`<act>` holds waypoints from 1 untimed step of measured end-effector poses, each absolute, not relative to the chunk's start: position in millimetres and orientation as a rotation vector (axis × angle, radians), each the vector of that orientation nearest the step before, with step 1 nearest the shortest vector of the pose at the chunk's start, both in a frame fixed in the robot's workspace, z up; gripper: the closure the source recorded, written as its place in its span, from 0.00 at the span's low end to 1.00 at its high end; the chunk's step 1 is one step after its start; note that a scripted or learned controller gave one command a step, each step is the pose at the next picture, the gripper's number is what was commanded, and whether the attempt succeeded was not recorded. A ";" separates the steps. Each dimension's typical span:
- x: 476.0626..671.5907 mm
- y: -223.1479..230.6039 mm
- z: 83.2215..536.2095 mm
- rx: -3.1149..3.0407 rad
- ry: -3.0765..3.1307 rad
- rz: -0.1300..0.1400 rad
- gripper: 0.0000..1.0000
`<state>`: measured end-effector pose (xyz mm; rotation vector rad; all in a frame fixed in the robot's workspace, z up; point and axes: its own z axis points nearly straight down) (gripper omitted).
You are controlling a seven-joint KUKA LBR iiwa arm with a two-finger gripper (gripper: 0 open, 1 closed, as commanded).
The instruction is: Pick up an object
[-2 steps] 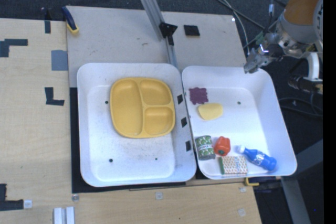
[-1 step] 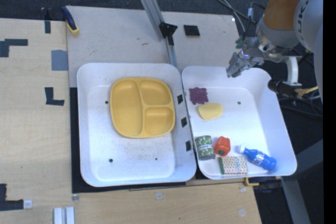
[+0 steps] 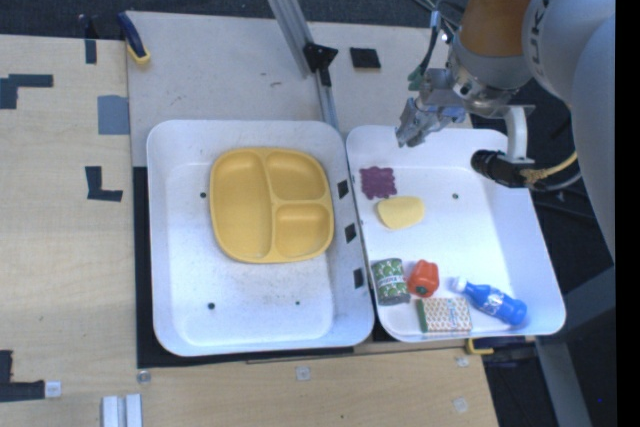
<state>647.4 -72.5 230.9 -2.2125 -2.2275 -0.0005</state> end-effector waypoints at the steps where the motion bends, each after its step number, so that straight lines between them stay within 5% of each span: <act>1: 655.3 -15.5 233.0 -2.212 -2.228 -0.001 1.00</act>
